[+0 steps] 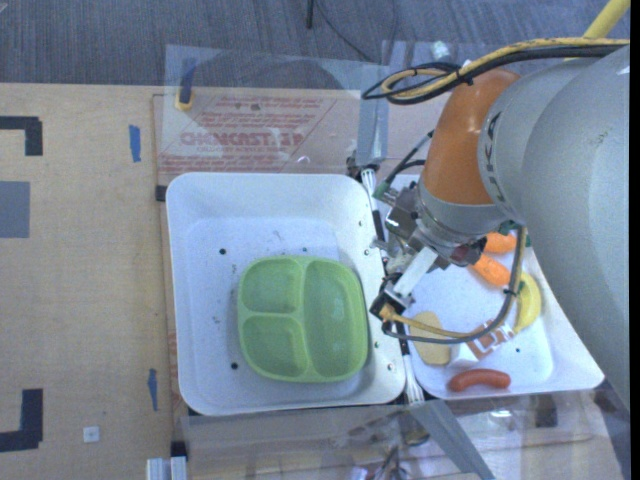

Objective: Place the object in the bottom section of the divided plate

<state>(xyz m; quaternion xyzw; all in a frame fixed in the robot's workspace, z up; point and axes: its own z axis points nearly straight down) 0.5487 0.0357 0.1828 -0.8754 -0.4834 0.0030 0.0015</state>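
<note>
A light green divided plate [302,320] lies in the left white bin [200,218], with one long section on its right and two smaller ones on its left; all sections are bare. My gripper [445,251] hangs over the left part of the right bin [570,368], beneath the grey wrist and orange band, which hide its fingers. Loose food toys lie around it: an orange carrot [492,269], a yellow banana [528,306], a tan flat piece [433,340] and a red sausage [478,379]. Nothing is visibly held.
The ridge where the two bins meet [385,268] runs just left of the gripper. A clear plastic sheet with red print [250,133] lies behind the left bin. The wooden bench [80,298] stretches to the left.
</note>
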